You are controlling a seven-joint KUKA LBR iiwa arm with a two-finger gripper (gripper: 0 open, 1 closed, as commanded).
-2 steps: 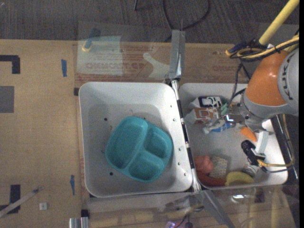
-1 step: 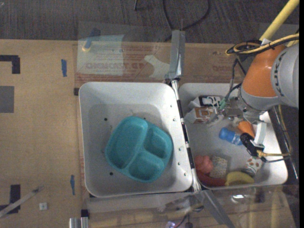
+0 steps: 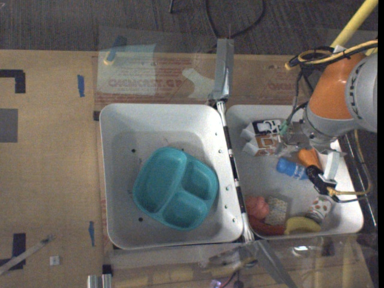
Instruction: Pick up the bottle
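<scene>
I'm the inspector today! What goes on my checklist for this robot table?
Surface: brown bench with a left bin and a right bin, both white.
Job's things: blue bottle lying in the right bin.
Clutter: teal divided plate in the left bin; carton, banana, patterned cup and pink toy in the right bin.
Grippers: gripper over the right bin, between carton and bottle.
Cables: black cable loop on the floor.
Surroundings: grey carpet; blue tape on the bench.
</scene>
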